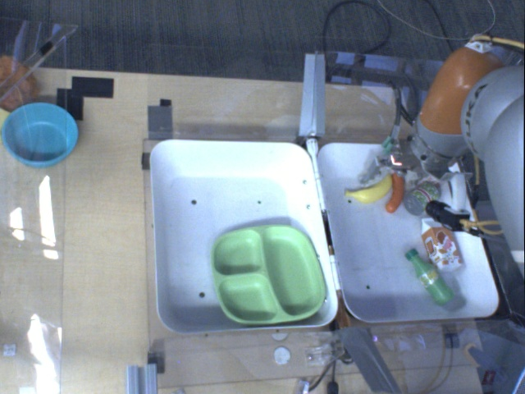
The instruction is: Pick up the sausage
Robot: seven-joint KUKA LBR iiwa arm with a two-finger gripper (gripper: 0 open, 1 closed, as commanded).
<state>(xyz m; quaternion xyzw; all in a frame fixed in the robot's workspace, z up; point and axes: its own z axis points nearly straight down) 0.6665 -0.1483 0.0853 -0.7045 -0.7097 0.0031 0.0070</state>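
With our gripper (394, 161) low over the right bin (361, 294), its grip impossible to judge, the sausage (396, 194) lies beside the banana (369, 192), so we risk nudging or grabbing that fruit instead.

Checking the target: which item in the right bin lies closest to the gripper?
The orange-red sausage, just below the gripper; yellow banana beside it, green bottle farthest.

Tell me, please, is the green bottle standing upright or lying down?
Lying down: the green bottle rests lengthwise on the right bin floor.
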